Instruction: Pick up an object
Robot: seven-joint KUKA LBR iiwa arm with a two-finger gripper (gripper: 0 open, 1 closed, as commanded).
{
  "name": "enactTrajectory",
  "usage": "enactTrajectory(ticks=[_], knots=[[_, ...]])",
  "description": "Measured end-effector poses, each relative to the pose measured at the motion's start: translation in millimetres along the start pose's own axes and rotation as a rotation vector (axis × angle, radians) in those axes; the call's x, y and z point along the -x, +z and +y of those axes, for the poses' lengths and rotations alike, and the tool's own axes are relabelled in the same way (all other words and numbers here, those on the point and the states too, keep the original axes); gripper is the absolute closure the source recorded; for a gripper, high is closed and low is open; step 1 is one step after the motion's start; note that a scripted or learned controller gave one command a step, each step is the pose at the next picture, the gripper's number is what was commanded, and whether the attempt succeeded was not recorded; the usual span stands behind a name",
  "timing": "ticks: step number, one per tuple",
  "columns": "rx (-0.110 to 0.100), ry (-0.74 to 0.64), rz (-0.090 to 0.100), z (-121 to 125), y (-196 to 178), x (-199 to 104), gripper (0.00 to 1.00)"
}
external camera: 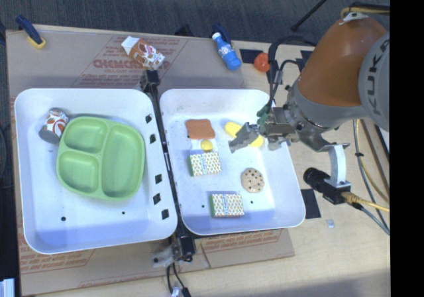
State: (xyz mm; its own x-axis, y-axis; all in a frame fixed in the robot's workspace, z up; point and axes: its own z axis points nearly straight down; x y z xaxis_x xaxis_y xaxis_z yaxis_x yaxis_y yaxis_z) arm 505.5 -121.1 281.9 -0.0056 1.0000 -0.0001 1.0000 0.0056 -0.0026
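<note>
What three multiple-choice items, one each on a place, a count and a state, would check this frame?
1. Where is the green tray?
A. In the left bin
B. In the right bin
C. On the cardboard behind the bins

2. How many patterned blocks lie in the right bin?
A. One
B. Two
C. Four

3. How does the gripper stand to the cookie?
A. Closed on it
B. Pressing it flat
C. Apart from it, nearer the yellow piece

Answers:
1 A: the tray fills most of the left bin, beside a small can.
2 B: one block lies near the bin's middle and another block near its front edge.
3 C: bare bin floor separates the gripper from the cookie, and the gripper is by the yellow piece.
</note>
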Motion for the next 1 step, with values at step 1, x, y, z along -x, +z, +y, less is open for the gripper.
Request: enactTrajectory(ticks=[1], knots=[[-0.006,0.000,0.001,-10.5,132.4,42.0,0.00]])
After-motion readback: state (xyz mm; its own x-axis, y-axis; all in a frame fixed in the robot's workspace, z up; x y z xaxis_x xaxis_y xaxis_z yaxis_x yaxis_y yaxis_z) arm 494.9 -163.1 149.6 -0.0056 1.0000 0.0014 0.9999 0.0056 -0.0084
